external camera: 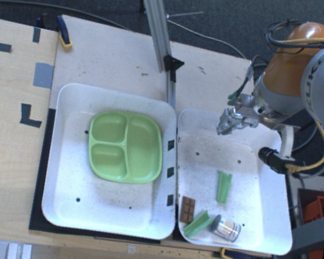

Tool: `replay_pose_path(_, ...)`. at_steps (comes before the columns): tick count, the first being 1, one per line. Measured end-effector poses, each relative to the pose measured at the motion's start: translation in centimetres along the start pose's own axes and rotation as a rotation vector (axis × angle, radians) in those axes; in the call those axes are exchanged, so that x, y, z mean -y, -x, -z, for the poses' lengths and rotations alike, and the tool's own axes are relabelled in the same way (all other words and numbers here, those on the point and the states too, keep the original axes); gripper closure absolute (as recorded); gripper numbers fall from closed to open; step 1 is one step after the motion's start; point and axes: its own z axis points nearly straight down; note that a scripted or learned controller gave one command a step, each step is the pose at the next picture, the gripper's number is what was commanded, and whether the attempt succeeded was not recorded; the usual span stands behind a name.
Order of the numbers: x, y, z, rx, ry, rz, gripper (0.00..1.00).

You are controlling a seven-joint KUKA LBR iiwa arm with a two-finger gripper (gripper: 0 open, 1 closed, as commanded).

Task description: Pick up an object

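Small jar (226, 229), green wedge (196, 223), brown block (187, 209) at right bin (268, 233) near edge; green stick (223, 187) mid-bin. Gripper (229, 123) above far end, nothing visibly held; finger spread unclear. Pick not yet done.

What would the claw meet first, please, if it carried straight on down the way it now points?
Probably the bare floor at the far end of the right bin: the claw points down there, well short of the green stick. Its height is unclear.

Lime-green plate (126, 147), white bins (62, 140), two green sticks (223, 187), brown block (187, 209).
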Motion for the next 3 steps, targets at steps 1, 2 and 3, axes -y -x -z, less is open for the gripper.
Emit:
replay_pose_path(1,1.9,-5.6,1.3,0.000,0.000,0.001,1.00)
replay_pose_path(2,3.8,-10.4,0.4,0.001,-0.003,-0.001,1.00)
replay_pose_path(3,6.4,-15.9,0.3,0.001,-0.003,0.000,1.00)
